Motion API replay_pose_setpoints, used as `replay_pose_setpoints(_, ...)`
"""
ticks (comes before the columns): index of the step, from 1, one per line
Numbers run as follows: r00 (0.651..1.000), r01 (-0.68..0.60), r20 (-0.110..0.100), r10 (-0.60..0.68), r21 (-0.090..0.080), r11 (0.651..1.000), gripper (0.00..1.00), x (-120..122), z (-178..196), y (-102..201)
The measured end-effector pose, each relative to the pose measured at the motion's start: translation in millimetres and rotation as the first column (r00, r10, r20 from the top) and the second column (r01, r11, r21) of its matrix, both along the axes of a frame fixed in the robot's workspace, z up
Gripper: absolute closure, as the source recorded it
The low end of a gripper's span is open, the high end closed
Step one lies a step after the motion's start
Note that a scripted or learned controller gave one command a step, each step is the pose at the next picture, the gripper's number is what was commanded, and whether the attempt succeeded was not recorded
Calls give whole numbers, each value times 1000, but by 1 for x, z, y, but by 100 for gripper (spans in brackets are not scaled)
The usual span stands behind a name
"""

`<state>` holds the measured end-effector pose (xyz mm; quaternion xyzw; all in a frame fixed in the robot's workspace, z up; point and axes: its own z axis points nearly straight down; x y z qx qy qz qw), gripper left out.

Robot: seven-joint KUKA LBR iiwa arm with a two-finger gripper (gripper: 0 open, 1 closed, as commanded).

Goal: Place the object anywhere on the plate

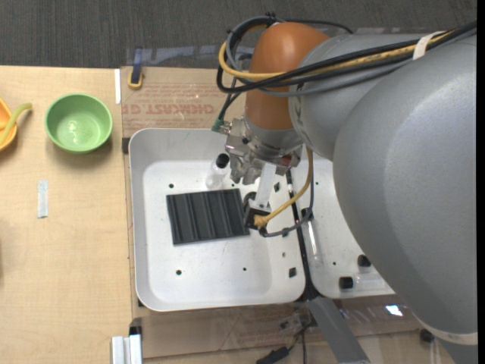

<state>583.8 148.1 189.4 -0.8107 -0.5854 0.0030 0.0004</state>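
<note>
A black ribbed rectangular plate (208, 216) lies flat in the middle of the left white bin (151, 279). My gripper (236, 171) hangs just above the plate's far right corner, under the orange wrist band. A small white piece with a dark top (219, 173) sits at the gripper's left side, close to the plate's far edge. Whether that piece is held or resting on the bin floor is not clear. The arm hides the fingertips.
The grey arm covers most of the right bin (333, 279), where a small black block (346, 283) lies near the front. On the wooden bench to the left stand a green bowl (79, 123), an orange item (6, 123) and a small silver strip (42, 199).
</note>
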Motion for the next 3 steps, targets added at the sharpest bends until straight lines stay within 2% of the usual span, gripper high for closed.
replay_pose_setpoints(1,1000,28,4,-28,0,1000,100,71,91,-9)
replay_pose_setpoints(2,997,-76,1,76,0,997,100,11,58,80)
replay_pose_setpoints(3,995,-95,0,95,0,995,100,-30,-35,78)
